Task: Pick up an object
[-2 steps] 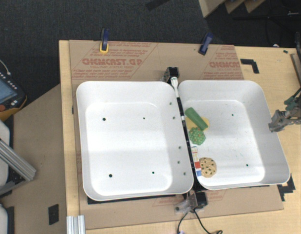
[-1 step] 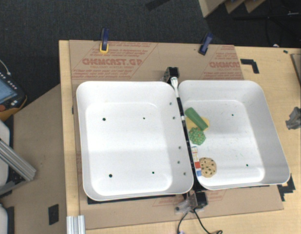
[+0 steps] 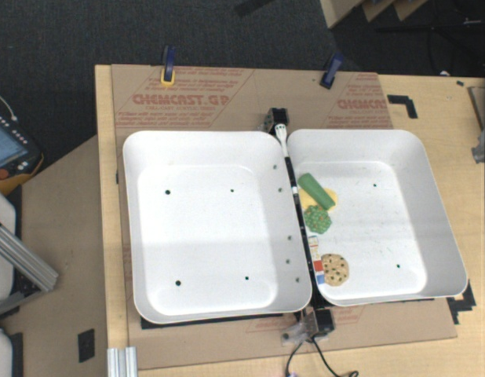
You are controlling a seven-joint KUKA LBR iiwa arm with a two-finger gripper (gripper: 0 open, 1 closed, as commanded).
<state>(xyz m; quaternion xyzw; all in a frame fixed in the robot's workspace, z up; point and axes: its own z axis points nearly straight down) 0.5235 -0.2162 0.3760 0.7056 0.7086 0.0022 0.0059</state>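
Two white bins sit side by side on a brown board (image 3: 227,93): the left bin (image 3: 203,226) and the right bin (image 3: 384,210). Along the right bin's left wall lie a green cylinder (image 3: 315,190) over a yellow piece (image 3: 308,201), a green round item (image 3: 319,221), a cookie (image 3: 334,269), and a small red-and-white object (image 3: 318,265).

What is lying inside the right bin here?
Along the right bin's left wall: a green cylinder over a yellow piece, a green round item, a cookie. The yellow piece is partly covered.
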